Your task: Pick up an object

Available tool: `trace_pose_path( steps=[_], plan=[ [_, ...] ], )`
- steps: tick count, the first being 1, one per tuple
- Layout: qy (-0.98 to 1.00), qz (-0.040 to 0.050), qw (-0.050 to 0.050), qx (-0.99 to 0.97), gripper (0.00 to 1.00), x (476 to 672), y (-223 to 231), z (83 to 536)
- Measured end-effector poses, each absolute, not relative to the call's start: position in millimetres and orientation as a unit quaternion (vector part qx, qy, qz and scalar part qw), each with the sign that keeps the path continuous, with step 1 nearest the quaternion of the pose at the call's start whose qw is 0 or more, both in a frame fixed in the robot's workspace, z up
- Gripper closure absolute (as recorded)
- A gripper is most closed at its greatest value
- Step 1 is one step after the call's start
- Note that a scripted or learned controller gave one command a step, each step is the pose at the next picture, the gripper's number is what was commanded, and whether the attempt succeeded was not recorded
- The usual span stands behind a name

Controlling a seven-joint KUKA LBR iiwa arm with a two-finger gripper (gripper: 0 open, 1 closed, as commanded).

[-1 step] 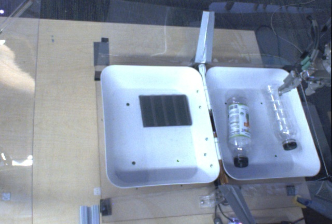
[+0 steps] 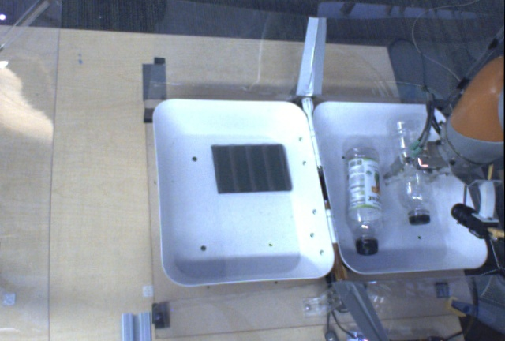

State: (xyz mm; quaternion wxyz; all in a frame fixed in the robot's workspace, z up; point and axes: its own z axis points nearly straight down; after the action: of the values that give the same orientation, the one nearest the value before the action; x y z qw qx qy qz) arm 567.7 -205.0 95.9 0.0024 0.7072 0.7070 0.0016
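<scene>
Two bottles lie in the right bin (image 2: 458,252). The larger is a clear plastic bottle (image 2: 364,193) with a green-and-white label and a black cap pointing toward the front edge. To its right lies a smaller clear bottle (image 2: 415,197), also black-capped at its near end. The gripper (image 2: 418,160) reaches in from the right and hovers over the far end of the smaller bottle. The grey arm with its orange band (image 2: 481,106) rises behind it. Glare and clear plastic blur the gripper's tip.
The left bin (image 2: 181,245) holds a dark ridged rectangular pad (image 2: 251,168) near its centre. A metal divider post (image 2: 311,55) stands behind the seam between the bins. Cables and black fittings (image 2: 473,219) hang at the right bin's right rim.
</scene>
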Motion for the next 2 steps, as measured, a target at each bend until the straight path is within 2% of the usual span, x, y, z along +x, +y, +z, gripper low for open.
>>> trace_pose_path(
  steps=[1,2],
  plan=[
    [0.752,0.0032,0.006,0.659,0.00,512.7,-201,89],
    [0.780,-0.0032,-0.008,0.626,0.00,609.6,-206,87]
  ],
)
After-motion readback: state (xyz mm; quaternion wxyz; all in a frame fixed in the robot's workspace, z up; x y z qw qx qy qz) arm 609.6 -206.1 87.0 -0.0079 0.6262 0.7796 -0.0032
